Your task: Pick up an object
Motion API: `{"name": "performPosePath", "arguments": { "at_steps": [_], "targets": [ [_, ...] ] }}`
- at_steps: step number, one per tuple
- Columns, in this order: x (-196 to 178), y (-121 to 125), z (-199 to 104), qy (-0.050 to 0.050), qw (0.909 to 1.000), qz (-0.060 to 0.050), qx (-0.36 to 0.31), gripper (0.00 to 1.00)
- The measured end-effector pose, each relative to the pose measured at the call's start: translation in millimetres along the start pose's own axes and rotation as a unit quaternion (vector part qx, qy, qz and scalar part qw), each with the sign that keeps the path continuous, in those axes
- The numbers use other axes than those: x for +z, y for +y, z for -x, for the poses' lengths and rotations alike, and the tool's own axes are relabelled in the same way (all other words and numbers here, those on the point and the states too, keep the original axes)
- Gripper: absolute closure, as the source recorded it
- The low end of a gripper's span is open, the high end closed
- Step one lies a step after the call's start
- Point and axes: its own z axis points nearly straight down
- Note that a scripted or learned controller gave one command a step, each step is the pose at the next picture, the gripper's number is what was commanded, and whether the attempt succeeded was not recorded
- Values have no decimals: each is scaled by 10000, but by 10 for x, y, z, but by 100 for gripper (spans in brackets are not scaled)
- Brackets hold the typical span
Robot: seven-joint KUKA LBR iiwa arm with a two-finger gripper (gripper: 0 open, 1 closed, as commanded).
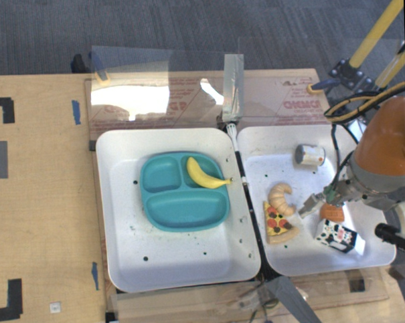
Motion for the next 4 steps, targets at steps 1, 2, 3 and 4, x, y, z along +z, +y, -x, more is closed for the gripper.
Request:
{"name": "performPosePath", "arguments": {
  "at_steps": [1,2,3,4],
  "targets": [
    [-129,29,27,-43,10000,56,12,100],
    [92,-330,-391,-5,9987,-6,519,100],
    [-867,41,-877,13,9442,-59,3293,100],
    [107,-275,-267,3,8655,-60,5009,100]
  ]
}}
